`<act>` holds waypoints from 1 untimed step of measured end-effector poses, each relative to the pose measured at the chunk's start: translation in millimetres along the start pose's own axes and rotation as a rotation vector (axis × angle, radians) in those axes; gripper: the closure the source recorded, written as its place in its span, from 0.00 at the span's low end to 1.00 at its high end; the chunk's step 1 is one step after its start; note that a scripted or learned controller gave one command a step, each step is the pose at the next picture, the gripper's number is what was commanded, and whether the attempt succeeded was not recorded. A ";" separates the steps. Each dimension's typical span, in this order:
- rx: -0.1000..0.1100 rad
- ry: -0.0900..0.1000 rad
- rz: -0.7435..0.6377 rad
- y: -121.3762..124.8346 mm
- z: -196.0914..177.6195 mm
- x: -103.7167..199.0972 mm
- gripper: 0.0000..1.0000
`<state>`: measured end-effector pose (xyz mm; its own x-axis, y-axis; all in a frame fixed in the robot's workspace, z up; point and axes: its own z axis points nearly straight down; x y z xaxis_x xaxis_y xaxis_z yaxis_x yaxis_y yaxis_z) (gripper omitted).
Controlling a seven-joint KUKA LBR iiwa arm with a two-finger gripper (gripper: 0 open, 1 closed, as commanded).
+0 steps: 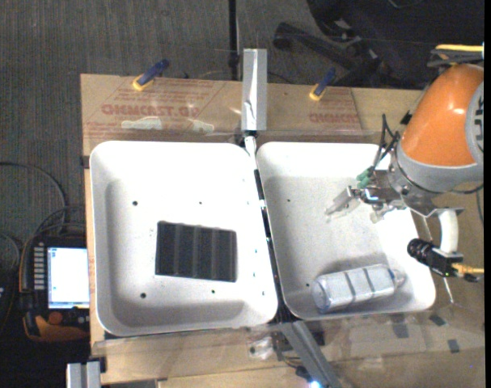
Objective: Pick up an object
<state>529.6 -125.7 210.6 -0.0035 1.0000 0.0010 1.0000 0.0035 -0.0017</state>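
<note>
We hover over the right bin with nothing in our grip, the bottle lying below us toward the lower right of the frame.

Largest first: the left bin (pixel 116 176) holds a dark ribbed rectangular tray (pixel 196 251) near its middle; the right bin (pixel 302 176) holds a clear plastic bottle (pixel 358 287) against its lower wall. The bottle lies on its side, long axis running left-right with a slight upward tilt to the right, its narrower end apparently pointing right. Our gripper (pixel 346 203) sits above and apart from it, fingers spread and bare. We judge the risks to be a round bottle rolling from under a descent, or fingers striking the bin wall it lies against.
</note>
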 end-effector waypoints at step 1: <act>-0.003 -0.001 -0.039 3.4 -14.8 -52.5 0.00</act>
<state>533.2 -178.3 225.4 -0.0421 0.9991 -0.0004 0.9991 0.0421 0.0018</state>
